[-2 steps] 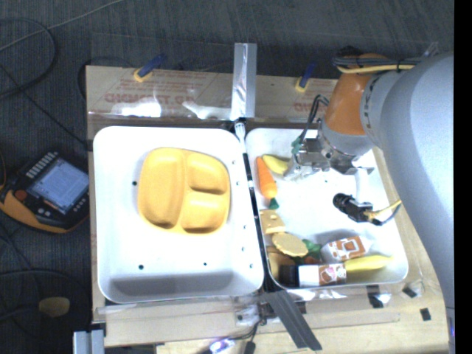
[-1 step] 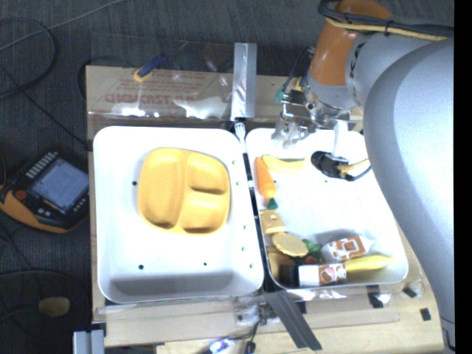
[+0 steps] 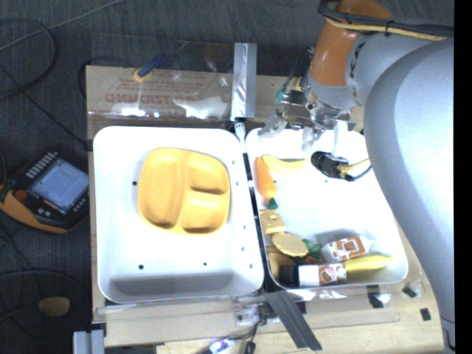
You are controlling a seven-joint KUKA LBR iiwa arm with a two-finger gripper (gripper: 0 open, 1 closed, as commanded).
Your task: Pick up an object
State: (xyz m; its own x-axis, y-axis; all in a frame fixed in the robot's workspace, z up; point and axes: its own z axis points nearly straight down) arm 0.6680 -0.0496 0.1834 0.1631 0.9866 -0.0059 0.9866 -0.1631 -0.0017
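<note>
My gripper [image 3: 296,126] hangs over the far edge of the right bin [image 3: 383,220], below the orange wrist band. Just in front of it lies a pale yellow banana-like piece [image 3: 284,162], and an orange carrot [image 3: 265,178] rests along the bin's left wall. Toward the near end sit a round burger-like toy [image 3: 289,244], a small red and white carton [image 3: 345,248], a dark bottle with a label [image 3: 317,274] and a yellow banana [image 3: 369,264]. Nothing shows as held in the gripper.
The left bin [image 3: 110,220] holds a yellow divided plate [image 3: 183,189]. A clear plastic bag [image 3: 169,91] lies on the board behind the bins. A metal divider [image 3: 251,198] separates the two bins. A handheld device [image 3: 51,190] lies on the floor at left.
</note>
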